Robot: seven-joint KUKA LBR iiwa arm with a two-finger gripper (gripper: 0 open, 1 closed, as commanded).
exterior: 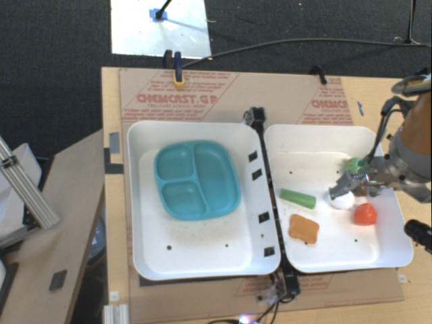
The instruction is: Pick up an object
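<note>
Gripper (341, 192) low in the right bin (317, 137), nothing lifted yet.
It sat at a white ball (344, 200) beside the red ball (365, 214); grip state couldn't be told, so the pickup remained.

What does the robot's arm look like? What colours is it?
The arm comes in from the right. It is mostly grey and rounded, with an orange-brown band above the wrist. A thin dark cable loops along its upper side. At its tip is a small grey metal gripper.
</note>
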